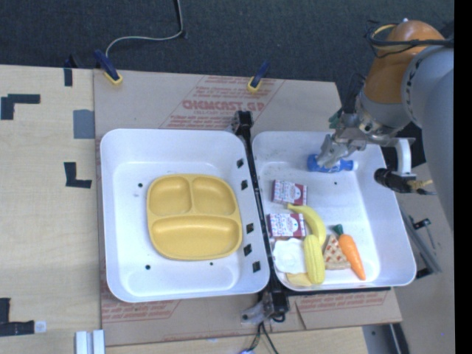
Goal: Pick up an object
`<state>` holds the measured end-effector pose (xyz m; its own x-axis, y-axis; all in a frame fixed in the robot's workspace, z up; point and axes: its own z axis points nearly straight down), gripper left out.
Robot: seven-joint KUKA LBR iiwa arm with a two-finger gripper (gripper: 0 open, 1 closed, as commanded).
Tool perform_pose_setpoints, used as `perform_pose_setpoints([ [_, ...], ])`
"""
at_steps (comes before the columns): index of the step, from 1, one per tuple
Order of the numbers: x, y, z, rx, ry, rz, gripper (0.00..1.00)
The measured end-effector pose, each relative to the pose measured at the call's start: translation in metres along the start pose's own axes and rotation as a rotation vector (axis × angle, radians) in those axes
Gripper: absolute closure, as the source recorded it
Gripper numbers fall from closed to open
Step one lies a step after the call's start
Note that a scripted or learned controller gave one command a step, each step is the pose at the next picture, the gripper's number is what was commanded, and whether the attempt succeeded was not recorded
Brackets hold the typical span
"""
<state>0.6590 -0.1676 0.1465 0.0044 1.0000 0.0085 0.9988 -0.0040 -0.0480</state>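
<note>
Meanwhile, the grey two-finger gripper (333, 155) hangs low over a small blue object (333, 165) beyond the yellow plastic banana (313, 243); its grip cannot be told, and seemingly nothing is lifted yet.

camera: one, fixed above bench | faces: down at a slant | covers: left bin (118, 220), right bin (383, 220) | arm (413, 72): from right
</note>
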Motion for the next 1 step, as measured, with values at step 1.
perform_pose_setpoints([
  [1, 0.0000, 0.0000, 0.0002, 0.000, 0.000, 0.000, 0.00],
])
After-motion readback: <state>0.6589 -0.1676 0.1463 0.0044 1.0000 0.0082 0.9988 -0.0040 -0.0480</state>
